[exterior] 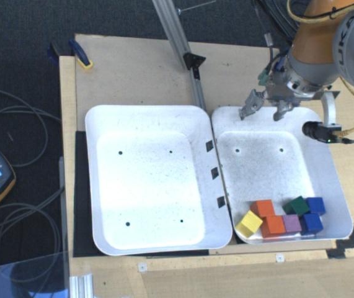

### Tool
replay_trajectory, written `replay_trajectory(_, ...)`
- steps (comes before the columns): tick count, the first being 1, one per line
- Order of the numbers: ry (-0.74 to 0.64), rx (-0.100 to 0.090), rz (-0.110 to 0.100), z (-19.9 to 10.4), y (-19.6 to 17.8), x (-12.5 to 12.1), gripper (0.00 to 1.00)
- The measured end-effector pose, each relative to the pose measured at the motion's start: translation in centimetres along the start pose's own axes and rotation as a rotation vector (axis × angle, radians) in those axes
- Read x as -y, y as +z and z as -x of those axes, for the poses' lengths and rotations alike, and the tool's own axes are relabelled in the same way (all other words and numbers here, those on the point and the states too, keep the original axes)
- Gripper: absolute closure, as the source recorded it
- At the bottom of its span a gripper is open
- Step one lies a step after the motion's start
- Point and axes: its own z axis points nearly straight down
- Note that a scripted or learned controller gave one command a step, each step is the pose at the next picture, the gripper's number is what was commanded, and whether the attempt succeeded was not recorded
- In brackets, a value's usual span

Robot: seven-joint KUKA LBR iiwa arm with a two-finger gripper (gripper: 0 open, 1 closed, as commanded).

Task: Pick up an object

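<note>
**Supervisor:** Report the claw position and state.

**Operator:** I see the claw (266, 111) over the far rim of the right bin (333, 185), at that bin's upper edge in the camera view. The two fingers (249, 106) stand spread wide apart, with nothing between them. The grey arm with its orange band (325, 8) enters from the upper right.

**Supervisor:** Locate the objects.

**Operator:** I find all of the blocks clustered in the near corner of the right bin, well apart from the claw. The yellow block (248, 223) lies leftmost, tilted against the bin's near wall. The orange block (264, 208) sits just behind it, and a second orange-red block (273, 226) sits just to the right of the yellow one. A purple block (291, 223) touches that block on its right side. A green block (297, 205) lies behind the purple one. Two blue blocks complete the group: the far blue block (316, 205) beside the green one, and the near blue block (311, 223) beside the purple one.

**Supervisor:** Report the left bin.

**Operator:** I see the left bin (102, 166) touching the right bin along their shared edge, where three small black clips (214, 172) sit. Both bins rest on the bench (133, 67). A metal pole (177, 33) slants across the bench behind the bins.
</note>
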Motion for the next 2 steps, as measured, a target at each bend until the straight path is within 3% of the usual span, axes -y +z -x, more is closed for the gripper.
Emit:
replay_trajectory(1,-0.001,0.000,0.003,-0.1,-1.2,-0.1,1.00)
replay_trajectory(2,-0.002,0.000,0.005,-0.1,-2.3,-0.2,1.00)
